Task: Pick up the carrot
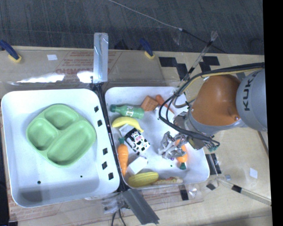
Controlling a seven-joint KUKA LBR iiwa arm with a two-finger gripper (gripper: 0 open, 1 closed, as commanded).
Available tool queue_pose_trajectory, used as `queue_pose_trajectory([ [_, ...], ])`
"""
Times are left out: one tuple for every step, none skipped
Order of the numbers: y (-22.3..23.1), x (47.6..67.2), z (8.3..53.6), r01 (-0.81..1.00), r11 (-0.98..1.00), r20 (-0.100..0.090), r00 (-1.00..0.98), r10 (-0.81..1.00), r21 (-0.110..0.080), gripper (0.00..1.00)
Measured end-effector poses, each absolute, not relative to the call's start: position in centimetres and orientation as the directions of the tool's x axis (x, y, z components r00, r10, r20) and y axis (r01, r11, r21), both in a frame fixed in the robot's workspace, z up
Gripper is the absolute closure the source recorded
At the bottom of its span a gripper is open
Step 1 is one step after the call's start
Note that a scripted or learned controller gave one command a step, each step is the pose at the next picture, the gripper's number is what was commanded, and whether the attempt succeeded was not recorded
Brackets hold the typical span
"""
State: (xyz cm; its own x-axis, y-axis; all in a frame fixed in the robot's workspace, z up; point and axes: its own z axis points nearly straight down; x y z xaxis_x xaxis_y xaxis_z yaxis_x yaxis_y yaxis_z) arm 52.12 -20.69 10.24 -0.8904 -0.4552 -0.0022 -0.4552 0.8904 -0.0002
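An orange carrot (123, 158) lies lengthwise against the left wall of the right bin (199, 171), its green top pointing toward the back. My gripper (169, 146) is down in the same bin, right of the middle, about a hand's width from that carrot. A smaller orange piece with a green end (182, 155) sits right against the gripper's right side. The metal parts and cables there hide whether it is gripped.
The right bin also holds a green bottle (127, 111), a banana (125, 122), an orange block (150, 103), a black-and-white toy (138, 141), a white block (136, 164) and a yellow corn cob (143, 179). A green divided plate (62, 134) lies in the left bin (23, 185).
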Motion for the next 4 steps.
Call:
queue_pose_trajectory([
  [-20.7,52.1,10.2,-0.456,0.890,-0.002,-0.890,-0.456,0.000,0.00],
  [-20.5,52.3,11.3,-0.462,0.887,-0.005,-0.887,-0.462,-0.002,1.00],
  [-20.4,52.3,11.3,-0.463,0.886,-0.005,-0.886,-0.463,-0.002,0.00],
  [-20.9,51.9,9.2,-0.414,0.910,0.001,-0.910,-0.414,0.002,0.00],
])
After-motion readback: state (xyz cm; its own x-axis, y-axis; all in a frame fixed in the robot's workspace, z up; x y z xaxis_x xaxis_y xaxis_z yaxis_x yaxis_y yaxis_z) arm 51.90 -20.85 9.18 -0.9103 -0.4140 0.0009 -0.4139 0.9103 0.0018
